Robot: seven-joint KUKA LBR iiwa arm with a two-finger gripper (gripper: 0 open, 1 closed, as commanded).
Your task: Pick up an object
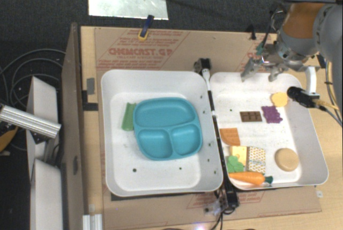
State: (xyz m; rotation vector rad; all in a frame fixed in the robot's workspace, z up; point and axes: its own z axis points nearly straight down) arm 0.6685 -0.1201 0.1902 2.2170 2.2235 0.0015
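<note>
Both bins white: left bin (115, 132), right bin (308, 138). Left: teal divided plate (167, 128), green strip (128, 116) at its left edge. Right: yellow pc (278, 99), purple grape bunch (271, 114), brown choc bar (250, 116), orange cracker (230, 136), tan round bun (286, 159), orange carrot w/ green tip (247, 178), small patterned box (256, 160). Arm (313, 9) grey w/ orange band.

Chocolate bar (250, 116): brown, flat, mid right bin.
Grapes (271, 114): purple, just beside it.
Carrot (247, 178): orange, front edge.
</note>
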